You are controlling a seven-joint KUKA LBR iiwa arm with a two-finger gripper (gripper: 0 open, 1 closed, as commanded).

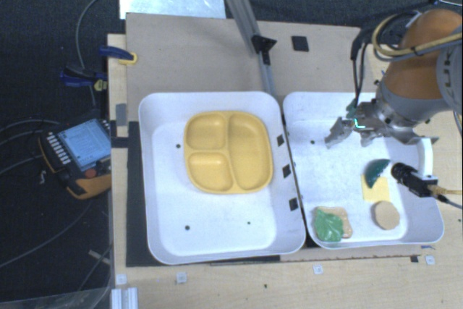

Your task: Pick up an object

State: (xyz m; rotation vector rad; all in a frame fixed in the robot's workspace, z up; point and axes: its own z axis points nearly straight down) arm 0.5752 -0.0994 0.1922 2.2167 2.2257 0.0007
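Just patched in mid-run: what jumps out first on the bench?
A yellow divided tray sits in the left bin. The arm's pincer hangs over the right bin, apart from the items along its near edge: a green piece on a tan one, a round tan piece and a yellow slice.

Single fixed camera above bench (pixel 217 40), looking down at slant, both bins (pixel 166 228) framed.

A dark teal leaf-shaped piece (pixel 376 171) lies on the far end of a flat yellow square (pixel 375 189) at the right bin's right side. Nearer, a round tan disc (pixel 386 215) lies flat; left of it, a green leafy piece (pixel 328 225) rests on a tan slice (pixel 345 222).
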